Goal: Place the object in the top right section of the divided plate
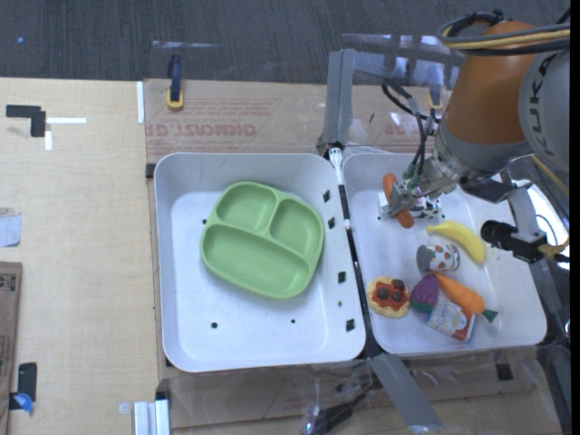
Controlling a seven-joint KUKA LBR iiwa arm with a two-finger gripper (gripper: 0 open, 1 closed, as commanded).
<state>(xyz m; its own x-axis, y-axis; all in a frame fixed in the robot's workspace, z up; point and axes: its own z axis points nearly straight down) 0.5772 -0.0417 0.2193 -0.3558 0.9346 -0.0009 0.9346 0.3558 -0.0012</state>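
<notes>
Two bins sit side by side. The green divided plate (263, 240) lies in the left bin (172, 270). The gripper (405, 203) hangs low in the right bin (517, 329) by an orange-red toy (391, 187), whether clamped I cannot tell. Nearby lie a banana (459, 236), carrot (460, 294) and small tart (390, 297).

Red print on the cardboard sheet (237, 116) along the bench's far edge, behind the left bin (172, 270), reads upside down; it looks like "CHEMCAST GP", uncertainly. White letters "UK" show on the arm (555, 62) at the right edge.
</notes>
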